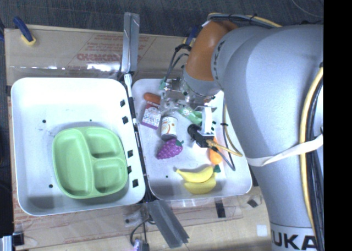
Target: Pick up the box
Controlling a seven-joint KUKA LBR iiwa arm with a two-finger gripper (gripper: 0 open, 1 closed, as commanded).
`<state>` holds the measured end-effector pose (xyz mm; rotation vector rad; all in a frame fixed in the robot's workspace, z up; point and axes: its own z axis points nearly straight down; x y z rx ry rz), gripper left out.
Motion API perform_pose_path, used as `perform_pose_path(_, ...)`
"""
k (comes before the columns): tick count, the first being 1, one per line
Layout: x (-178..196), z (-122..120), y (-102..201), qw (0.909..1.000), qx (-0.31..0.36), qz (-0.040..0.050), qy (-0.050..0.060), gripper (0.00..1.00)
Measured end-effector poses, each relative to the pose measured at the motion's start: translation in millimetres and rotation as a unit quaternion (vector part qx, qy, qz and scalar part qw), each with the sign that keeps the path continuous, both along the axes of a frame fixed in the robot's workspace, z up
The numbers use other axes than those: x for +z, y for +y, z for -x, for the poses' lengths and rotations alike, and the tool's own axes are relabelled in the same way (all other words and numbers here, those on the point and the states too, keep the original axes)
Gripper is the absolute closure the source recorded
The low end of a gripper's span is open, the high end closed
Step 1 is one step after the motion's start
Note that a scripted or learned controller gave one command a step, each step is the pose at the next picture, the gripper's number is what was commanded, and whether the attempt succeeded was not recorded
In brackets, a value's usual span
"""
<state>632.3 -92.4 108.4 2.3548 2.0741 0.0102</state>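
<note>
- Over the far end of the right bin (237, 185) hangs the gripper (177, 99), low among the clutter, which suits a reach for something lying flat on the floor.
- Whether it is spread or closed I cannot tell; arm and wrist hide that.
- Just left and near of it lies the box (150, 116), a small purple-and-white packet, flat against the left wall, touching a small jar (169, 126).
- Purple grapes (170, 148), a banana (196, 175) and a carrot (215, 156) crowd the near half, so room to close on it looks tight.
- Left bin (22, 134) holds a green divided tray (89, 162), well apart.
</note>
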Motion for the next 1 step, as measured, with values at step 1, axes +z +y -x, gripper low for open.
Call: perform_pose_path(1,-0.3,0.1,0.7,1.0,0.0,-0.0002,0.001,0.0)
